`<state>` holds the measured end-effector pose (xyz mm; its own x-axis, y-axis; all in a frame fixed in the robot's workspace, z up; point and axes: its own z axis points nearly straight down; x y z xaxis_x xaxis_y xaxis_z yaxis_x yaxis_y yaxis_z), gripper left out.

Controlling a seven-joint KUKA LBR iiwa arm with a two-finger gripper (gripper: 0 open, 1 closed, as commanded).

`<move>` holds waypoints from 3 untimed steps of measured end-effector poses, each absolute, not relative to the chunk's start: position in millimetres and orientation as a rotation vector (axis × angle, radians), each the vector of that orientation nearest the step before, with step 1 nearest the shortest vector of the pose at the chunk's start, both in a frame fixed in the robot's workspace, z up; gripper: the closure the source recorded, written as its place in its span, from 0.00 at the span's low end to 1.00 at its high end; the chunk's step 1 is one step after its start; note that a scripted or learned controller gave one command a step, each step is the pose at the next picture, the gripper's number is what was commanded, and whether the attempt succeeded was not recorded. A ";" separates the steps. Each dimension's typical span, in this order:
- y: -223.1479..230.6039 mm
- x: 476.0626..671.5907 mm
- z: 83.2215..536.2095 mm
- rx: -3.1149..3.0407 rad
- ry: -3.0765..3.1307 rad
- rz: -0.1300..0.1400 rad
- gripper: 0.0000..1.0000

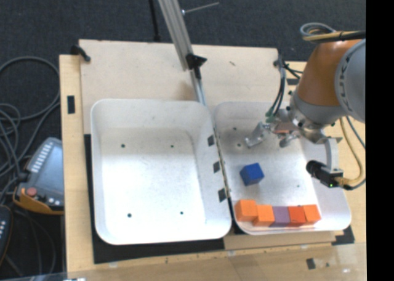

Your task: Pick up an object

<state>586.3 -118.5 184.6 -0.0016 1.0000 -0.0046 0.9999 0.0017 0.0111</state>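
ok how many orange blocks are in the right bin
4 by my count. Two orange blocks sit left of the purple block along the near wall, two more right of it. None looks hidden.

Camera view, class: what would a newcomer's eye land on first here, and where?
Most likely the orange band on the grey arm at the right, above the right bin. Next the blue cube alone mid-bin, below the end effector. Then the row of blocks, orange with one purple, along the bin's near edge.
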 end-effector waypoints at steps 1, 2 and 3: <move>-99.9 571.4 95.0 2.220 2.219 0.000 0.00; -97.7 551.8 97.4 2.220 2.220 0.000 0.00; -137.7 565.0 97.4 2.221 2.216 0.001 0.00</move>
